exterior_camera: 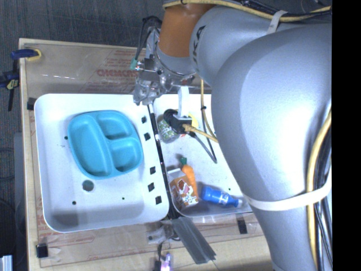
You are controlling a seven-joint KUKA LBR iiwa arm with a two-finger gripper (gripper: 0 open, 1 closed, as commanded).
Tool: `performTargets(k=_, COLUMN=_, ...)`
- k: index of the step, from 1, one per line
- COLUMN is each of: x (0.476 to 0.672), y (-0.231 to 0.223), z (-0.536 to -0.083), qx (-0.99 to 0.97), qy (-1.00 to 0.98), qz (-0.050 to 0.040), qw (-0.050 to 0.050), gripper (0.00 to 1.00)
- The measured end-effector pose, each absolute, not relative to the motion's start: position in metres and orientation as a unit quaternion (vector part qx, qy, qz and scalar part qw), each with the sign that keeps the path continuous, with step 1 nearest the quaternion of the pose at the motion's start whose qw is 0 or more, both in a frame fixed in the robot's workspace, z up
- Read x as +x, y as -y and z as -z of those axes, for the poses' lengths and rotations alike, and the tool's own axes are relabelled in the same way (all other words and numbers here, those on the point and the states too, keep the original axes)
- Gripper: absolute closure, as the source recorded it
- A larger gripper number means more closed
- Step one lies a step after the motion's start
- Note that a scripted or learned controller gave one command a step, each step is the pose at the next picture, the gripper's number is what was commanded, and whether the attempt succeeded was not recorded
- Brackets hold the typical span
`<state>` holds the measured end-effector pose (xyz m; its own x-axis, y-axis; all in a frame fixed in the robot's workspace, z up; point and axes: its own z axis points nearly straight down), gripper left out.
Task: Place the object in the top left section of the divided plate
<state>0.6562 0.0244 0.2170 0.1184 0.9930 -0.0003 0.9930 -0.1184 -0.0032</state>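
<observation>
Though its label is unreadable, brown packet [185, 192] beside blue bottle [220, 197]; hand [148, 91] state untellable.

Big smooth grey arm [265, 100] is showing an orange band [177, 30] above the wrist, yellow and black cables are trailing along its casing, and a dark metal end effector [148, 92] is capping it.

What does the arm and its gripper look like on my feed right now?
The arm is bulky, rounded and glossy grey, with an orange band above the wrist. Yellowish and black cables run along its top, held by a pale strap; another pale strap wraps its lower body. The gripper is a small, dark metal assembly with a teal-green spot on its side.
</observation>
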Motion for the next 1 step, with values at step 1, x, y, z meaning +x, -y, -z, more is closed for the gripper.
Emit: performTargets(k=1, x=0.6345, y=-0.1068, z=-0.1092, qx=-0.747, qy=0.665, qz=0.0043, qw=-0.002, gripper=1.0)
